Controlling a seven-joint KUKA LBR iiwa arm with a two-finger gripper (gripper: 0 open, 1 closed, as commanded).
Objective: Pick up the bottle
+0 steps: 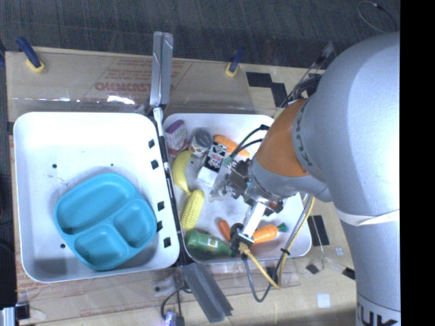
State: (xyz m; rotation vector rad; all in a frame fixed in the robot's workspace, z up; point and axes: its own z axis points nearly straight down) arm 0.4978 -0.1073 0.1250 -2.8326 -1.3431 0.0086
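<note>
A green bottle (pixel 207 244) lies on its side along the near wall of the right bin (pixel 299 244), its cap end pointing right. My gripper (pixel 224 185) hangs low over the middle of that bin, above and a little right of the bottle, clear of it. The wrist and orange band hide the fingertips. Nothing shows held in the gripper.
Around the gripper lie a corn cob (pixel 192 208), a banana (pixel 180 172), a purple can (pixel 177 136), a grey can (pixel 202 141), a black-and-white box (pixel 216 158) and carrots (pixel 266 234). A blue divided tray (pixel 105 221) sits in the left bin (pixel 41 141).
</note>
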